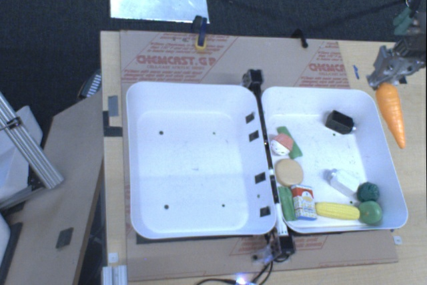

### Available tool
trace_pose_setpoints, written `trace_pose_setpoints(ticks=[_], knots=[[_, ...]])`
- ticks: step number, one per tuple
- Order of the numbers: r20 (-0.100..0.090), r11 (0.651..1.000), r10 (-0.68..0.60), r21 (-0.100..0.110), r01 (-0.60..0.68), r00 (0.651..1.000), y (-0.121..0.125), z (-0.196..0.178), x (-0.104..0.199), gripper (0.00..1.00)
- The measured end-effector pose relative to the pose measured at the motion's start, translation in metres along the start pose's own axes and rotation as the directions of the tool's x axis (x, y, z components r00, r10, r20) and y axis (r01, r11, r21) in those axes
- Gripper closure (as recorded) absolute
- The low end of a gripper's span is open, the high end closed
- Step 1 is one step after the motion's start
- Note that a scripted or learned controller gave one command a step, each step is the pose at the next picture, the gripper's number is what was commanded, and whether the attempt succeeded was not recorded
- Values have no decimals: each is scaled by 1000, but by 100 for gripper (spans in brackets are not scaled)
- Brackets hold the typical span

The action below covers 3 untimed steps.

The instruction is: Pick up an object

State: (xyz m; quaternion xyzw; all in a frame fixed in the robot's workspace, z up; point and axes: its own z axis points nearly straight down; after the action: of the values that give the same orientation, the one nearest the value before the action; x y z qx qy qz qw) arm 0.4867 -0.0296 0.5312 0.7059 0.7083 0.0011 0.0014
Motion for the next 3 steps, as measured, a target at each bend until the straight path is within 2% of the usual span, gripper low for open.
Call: trace_pose_setpoints(ticks=[3], knots=[[-1, 1000, -1, 1, 1, 1000, 0, -4, 28, 100]])
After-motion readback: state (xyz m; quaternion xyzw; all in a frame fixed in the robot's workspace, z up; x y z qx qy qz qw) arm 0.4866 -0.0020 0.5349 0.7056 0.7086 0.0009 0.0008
